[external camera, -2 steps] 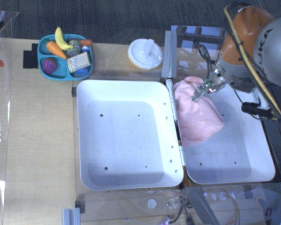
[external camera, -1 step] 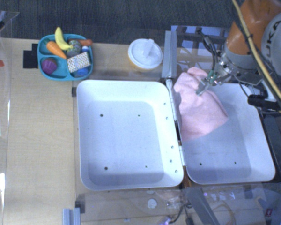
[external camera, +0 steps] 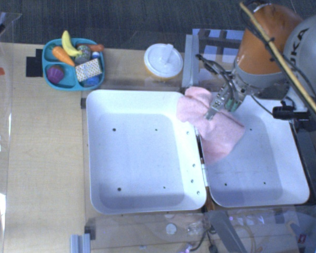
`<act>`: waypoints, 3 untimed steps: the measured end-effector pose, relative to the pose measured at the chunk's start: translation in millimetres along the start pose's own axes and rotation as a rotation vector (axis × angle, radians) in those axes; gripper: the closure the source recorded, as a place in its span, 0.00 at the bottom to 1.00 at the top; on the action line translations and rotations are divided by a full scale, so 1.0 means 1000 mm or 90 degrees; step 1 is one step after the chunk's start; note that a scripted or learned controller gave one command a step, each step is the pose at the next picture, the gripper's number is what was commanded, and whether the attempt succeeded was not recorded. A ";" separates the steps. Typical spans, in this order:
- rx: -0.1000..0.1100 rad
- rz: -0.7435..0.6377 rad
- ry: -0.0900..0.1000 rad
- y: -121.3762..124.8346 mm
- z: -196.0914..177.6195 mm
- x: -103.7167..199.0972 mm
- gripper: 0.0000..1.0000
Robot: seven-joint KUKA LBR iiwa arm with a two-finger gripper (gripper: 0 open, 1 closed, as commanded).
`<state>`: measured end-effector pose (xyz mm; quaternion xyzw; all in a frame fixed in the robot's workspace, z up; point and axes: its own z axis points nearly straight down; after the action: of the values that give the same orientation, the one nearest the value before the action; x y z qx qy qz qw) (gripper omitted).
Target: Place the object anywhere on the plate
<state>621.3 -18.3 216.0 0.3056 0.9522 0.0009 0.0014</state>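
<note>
Two shallow white bins sit side by side, the left bin (external camera: 142, 152) bare inside and the right bin (external camera: 263, 167) under the grey arm (external camera: 284, 41), while behind them stand a blue divided tray of toy food (external camera: 72, 63) and a round white-lidded cup (external camera: 163, 60). A soft, crumpled pink cloth (external camera: 213, 123) drapes over the right bin's left rim, near its back corner. The gripper (external camera: 217, 109) rests at the cloth's upper part; I cannot tell whether its jaws are apart or pinching it.

A robotics lab: KUKA arm (external camera: 284, 41) over white bins (external camera: 142, 152).

Crumpled pink cloth (external camera: 213, 124) straddling both bins
</note>
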 end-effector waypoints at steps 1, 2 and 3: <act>0.000 -0.255 0.000 0.021 0.006 0.041 1.00; -0.001 -0.394 0.000 0.044 0.008 0.094 1.00; -0.002 -0.396 -0.001 0.077 -0.005 0.141 1.00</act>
<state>551.8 126.6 220.7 -0.0004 1.0000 0.0015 0.0026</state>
